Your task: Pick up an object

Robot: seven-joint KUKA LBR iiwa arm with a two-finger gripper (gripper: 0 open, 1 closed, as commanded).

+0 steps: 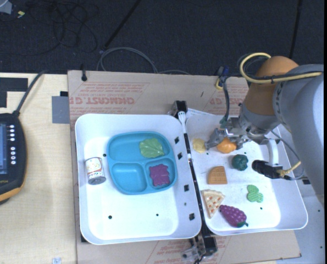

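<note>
Arm over right bin, gripper down at orange fruit, fingers either side and touching it, waffle and grapes near front

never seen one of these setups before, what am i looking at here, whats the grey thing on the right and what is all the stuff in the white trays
The grey thing with the orange band is a robot arm, reaching in from the right. The picture comes from one fixed camera above the bench, looking down at a slant.

Its gripper is low over the right bin, right at a small orange toy. I can't tell if that toy is actually gripped.

The right bin also holds toy food: a yellow piece, a dark green piece, a bread slice, a light green piece, a waffle wedge and purple grapes.

The left bin holds a blue divided plate with a green and a purple toy in it, and a small can beside it.
</note>
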